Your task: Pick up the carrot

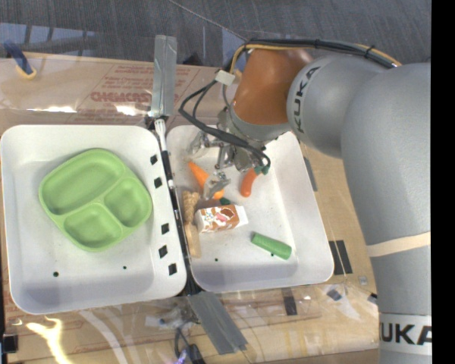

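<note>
Gripper (229, 167), finger spacing indiscernible, poised between two carrots (199, 174) (247, 183); descent may strike neither, or nudge the snack packet (221, 218).

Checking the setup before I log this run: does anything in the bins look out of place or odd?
Nothing looks spilled or damaged. The green divided plate sits askew in the left bin. Two carrots, a snack packet and a green piece lie loosely scattered in the right bin.
</note>
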`<state>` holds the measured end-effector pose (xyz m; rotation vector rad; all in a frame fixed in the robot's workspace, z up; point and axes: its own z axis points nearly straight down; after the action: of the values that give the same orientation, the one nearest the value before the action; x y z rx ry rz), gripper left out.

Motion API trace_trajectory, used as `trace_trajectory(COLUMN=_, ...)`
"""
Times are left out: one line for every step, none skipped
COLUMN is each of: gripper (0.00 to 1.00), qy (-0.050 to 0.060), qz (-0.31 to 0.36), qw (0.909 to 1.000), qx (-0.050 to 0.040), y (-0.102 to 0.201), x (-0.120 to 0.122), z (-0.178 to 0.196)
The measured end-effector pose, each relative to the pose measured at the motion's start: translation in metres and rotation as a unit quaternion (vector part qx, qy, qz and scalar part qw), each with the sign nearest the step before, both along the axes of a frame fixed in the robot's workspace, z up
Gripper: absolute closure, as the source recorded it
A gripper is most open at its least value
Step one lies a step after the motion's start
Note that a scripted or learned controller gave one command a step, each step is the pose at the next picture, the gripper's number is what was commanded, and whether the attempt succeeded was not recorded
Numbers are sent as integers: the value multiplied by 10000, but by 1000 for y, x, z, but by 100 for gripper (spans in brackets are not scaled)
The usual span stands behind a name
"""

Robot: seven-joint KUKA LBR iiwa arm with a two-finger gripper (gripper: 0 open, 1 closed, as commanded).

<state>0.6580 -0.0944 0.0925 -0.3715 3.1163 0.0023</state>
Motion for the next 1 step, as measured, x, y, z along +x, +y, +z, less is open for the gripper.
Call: trace_trajectory(gripper=100, qy=-33, qz=24, qw=10000, qx=-13, y=0, x=2, z=13)
